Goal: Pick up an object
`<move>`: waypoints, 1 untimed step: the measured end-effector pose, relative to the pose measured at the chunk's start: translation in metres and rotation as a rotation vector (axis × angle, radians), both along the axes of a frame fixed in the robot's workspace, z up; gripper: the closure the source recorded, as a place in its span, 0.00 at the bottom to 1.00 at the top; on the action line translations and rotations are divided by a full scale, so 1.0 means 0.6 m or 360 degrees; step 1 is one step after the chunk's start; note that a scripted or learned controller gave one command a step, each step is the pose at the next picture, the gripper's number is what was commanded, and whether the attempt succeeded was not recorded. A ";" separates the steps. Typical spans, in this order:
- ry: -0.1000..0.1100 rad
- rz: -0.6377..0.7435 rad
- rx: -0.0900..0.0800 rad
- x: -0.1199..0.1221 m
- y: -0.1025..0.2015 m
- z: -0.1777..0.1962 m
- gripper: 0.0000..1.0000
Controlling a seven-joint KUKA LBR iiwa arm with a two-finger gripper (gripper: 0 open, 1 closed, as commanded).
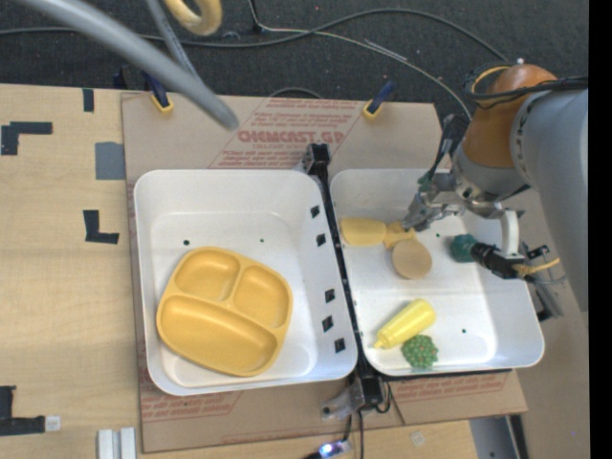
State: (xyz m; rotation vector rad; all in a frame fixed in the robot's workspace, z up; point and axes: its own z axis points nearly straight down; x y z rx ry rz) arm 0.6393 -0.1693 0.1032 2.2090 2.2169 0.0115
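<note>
hand: the hand hangs low in the right bin, in its upper half, its tip just at the 1 o'clock side of the yellow piece and tan disc; whether it is spread or pressed together, I cannot tell
arm: the grey arm comes in from 3 o'clock, with the orange band above the wrist
yellow piece: a pale yellow rounded piece lies just at 9 o'clock of the hand tip, close to the divider between the bins; nothing shows it pinched
tan disc: a round tan disc lies at 6 o'clock of the hand, touching or nearly touching the yellow piece's right end
teal object: a small dark teal object sits at 3 o'clock of the disc, near the arm's cabling
corn: a yellow toy corn lies tilted in the lower half of the right bin, at 6 o'clock of the disc
green ball: a bumpy green ball rests just at 5 o'clock of the corn, near the bin's lower rim
right bin: white, shallow
left bin: white, at 9 o'clock of the right bin, carrying a yellow divided plate in its lower half
tabletop: brown cardboard sheet under both bins, on a wooden tabletop
</note>
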 end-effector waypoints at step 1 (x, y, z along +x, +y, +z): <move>0.0017 -0.0003 0.0004 -0.002 0.006 0.104 1.00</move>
